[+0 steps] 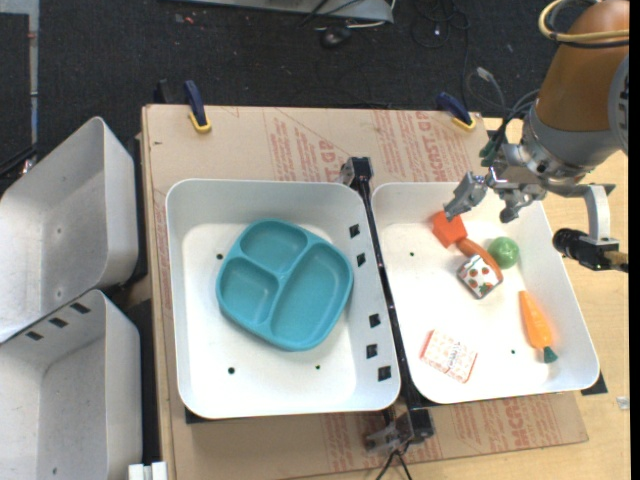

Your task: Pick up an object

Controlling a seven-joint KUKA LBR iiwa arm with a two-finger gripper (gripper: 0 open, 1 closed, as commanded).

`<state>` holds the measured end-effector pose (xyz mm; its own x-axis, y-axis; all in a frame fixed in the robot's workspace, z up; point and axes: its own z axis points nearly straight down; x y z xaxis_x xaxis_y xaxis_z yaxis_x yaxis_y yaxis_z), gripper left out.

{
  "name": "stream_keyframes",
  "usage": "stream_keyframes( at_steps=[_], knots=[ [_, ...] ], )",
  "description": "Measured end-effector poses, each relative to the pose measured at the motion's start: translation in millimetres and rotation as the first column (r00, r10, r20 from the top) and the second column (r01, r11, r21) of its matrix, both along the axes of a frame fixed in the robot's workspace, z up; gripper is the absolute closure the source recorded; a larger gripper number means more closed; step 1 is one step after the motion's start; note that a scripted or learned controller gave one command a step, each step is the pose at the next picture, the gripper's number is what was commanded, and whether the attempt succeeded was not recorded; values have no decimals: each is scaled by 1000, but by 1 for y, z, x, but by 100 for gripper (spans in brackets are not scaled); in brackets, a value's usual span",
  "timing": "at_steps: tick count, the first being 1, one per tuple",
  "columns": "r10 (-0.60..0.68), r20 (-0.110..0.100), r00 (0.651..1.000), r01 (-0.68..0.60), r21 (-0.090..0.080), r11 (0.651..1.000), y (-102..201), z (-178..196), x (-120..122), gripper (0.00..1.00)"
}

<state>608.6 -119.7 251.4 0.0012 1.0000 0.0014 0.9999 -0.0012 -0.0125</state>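
Fingers (491,197) spread above right bin's (570,268) edge

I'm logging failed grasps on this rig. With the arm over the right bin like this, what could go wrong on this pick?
1. The open claw hangs near the orange block, which sits close to the green ball and the small patterned cube; descending there could knock a neighbour.
2. The ball may roll away if nudged.
3. The flat card lies flush on the bin floor, likely hard to pinch.
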Motion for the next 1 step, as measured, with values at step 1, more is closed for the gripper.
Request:
stream_keyframes(
  at_steps=[1],
  knots=[
    [2,13,1000,-2,-2,1000,0,7,2,0]
  ],
)
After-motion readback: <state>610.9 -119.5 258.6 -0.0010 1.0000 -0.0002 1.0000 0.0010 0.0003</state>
